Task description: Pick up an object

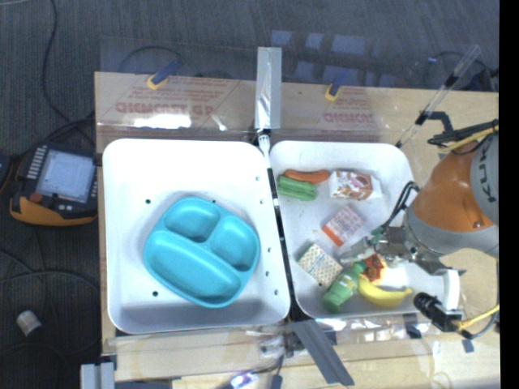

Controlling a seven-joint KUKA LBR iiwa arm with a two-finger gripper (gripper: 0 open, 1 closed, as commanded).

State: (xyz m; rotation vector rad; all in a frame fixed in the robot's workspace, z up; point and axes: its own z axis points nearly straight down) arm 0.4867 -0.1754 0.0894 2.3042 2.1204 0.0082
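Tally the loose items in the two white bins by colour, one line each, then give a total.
Blue: 1, the blue divided plastic plate
Green: 2, the green pepper-shaped toy and the green plastic bottle
Yellow: 1, the yellow toy banana
Orange: 1, the orange carrot-shaped toy
Printed packets: 3, at
Total: 8

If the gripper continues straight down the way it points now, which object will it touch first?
Most likely the banana. The gripper points down into the right bin, just above the banana, with a small red item beside it. Depth is unclear from this slanted view.
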